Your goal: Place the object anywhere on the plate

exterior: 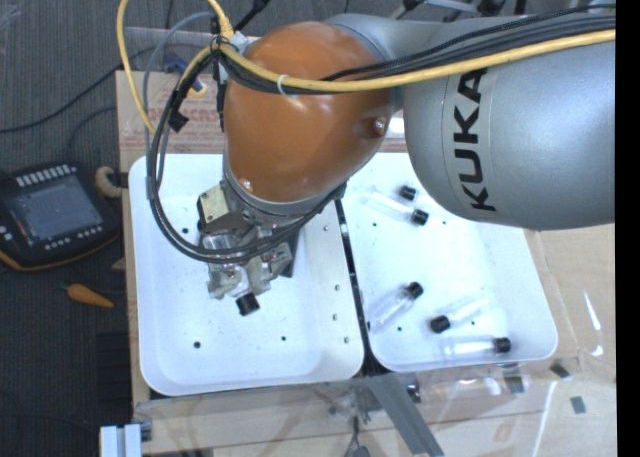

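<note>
You see the tool [243, 285] low over the left bin [170, 345], its grip unreadable, vials [395, 303] lying in the right bin [530, 315], nothing visibly placed.

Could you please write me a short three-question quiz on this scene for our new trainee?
1. True or false: the gripper is over the left bin.
2. Which bin holds the clear vials with black caps? A) left B) right C) both
3. Fill in: a yellow ____ loops above the arm's orange band.

Key: 1. True. 2. B, the right bin, for example a vial near its left wall. 3. cable.
</note>
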Robot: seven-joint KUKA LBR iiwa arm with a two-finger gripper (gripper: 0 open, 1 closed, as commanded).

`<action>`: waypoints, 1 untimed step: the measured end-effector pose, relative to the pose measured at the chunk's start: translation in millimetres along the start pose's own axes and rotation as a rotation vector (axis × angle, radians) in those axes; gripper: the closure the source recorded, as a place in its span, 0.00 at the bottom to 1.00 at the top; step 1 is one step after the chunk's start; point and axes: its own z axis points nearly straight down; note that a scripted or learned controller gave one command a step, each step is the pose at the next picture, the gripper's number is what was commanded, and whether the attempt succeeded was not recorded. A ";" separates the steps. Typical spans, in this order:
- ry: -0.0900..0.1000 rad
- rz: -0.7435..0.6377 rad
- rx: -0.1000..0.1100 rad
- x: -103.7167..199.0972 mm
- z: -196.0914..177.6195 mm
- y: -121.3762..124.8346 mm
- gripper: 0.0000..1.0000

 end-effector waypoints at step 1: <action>0.001 -0.060 -0.001 6.0 -25.9 -38.7 1.00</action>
